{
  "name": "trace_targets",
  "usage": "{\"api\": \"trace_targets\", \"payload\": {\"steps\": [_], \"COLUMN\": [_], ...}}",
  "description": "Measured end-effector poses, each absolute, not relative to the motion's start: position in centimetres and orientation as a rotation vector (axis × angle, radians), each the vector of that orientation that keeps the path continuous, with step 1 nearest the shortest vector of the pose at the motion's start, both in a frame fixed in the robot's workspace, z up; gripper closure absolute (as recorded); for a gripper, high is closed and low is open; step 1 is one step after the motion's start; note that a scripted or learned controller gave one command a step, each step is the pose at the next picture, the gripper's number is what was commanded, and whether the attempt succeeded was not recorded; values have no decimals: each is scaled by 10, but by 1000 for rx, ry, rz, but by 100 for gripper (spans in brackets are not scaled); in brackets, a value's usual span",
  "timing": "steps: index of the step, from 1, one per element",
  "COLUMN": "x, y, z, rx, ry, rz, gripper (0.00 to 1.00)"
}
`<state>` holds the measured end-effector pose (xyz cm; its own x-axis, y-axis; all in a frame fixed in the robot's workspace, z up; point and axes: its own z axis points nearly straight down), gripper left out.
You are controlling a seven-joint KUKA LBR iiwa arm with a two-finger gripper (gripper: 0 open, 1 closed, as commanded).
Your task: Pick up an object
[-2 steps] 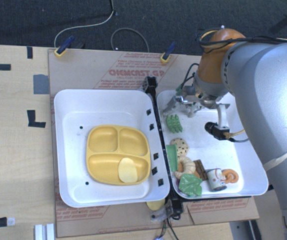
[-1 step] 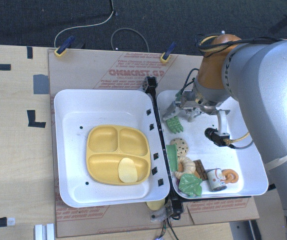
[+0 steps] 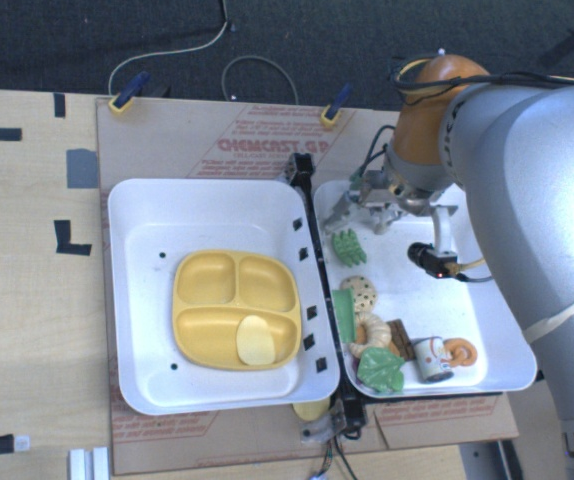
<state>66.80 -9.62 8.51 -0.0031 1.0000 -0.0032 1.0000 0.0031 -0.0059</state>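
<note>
Lying just below the hand (image 3: 359,211), a green toy (image 3: 348,247); hand's grip state unclear.

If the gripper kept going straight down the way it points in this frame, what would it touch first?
Most likely the small green ridged toy, which lies just below and left of the gripper in the right bin. Depth is hard to judge from this slant, so it could instead meet the bare bin floor beside the toy.

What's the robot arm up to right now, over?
Gripper low in right bin, just above green toy. Nothing seen held. Other toys heaped at bin's near end.
</note>
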Motion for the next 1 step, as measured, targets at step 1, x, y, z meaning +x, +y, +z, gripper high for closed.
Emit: {"api": "trace_targets", "payload": {"steps": [1], "x": [654], "y": [-95], "z": [86], "rx": [-2223], "ry": [-2224], "rz": [0], "gripper": [0]}}
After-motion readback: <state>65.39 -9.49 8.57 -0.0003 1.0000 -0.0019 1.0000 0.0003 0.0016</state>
